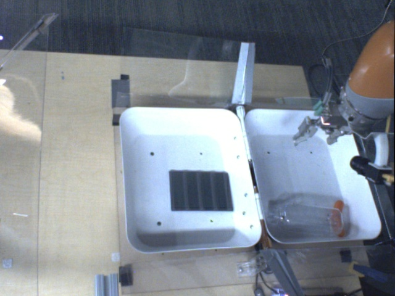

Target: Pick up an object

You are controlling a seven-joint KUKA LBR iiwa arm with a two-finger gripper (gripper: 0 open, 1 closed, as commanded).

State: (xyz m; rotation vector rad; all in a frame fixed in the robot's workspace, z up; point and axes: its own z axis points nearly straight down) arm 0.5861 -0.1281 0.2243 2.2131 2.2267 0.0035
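A clear plastic bottle (305, 217) with an orange cap lies on its side at the near edge of the right bin (281, 165). In the left bin (142, 165) a dark ribbed rectangular block (200, 190) lies flat near the middle. My gripper (317, 134) hangs over the far part of the right bin, well behind the bottle. It is open, and nothing is between its fingers (302, 133).
A metal divider post (244, 73) stands behind the seam between the two bins. Cables and a black fitting (370, 168) sit at the right bin's right rim under the arm. Wooden bench top stretches to the left of the bins.
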